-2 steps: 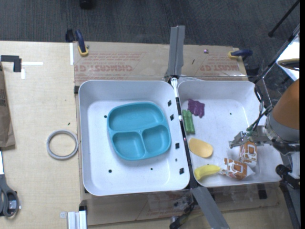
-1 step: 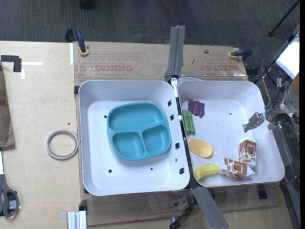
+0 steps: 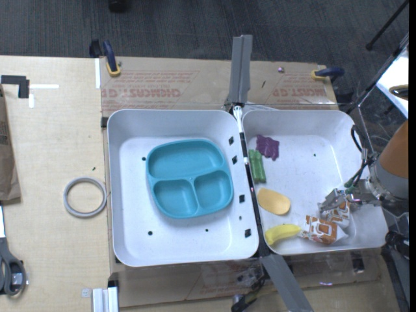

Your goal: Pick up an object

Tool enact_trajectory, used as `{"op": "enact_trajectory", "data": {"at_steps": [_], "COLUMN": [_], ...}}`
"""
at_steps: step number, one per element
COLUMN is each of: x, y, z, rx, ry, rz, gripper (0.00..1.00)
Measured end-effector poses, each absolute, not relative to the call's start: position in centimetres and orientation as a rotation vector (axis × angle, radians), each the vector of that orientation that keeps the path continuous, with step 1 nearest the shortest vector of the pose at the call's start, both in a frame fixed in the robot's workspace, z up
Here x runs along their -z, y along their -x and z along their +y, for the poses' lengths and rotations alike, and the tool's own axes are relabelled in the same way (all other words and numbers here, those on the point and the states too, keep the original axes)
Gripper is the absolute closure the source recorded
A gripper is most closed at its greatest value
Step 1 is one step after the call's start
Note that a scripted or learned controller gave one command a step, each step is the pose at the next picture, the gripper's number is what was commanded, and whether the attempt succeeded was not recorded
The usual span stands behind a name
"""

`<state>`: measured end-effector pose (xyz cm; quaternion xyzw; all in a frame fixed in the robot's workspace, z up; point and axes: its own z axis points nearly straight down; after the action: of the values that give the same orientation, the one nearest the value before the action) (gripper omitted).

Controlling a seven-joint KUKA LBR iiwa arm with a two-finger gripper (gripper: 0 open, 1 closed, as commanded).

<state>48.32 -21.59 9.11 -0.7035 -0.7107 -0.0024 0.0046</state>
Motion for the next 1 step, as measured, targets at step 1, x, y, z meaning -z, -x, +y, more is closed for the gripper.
{"op": "enact_trajectory", "data": {"at_steps": [1], "x": [-10.05], "y": [-48.26], "z": [-22.09], "rx": [0.0], "ry": [2.216], "rz": [-2.225], "gripper": [1.0]}}
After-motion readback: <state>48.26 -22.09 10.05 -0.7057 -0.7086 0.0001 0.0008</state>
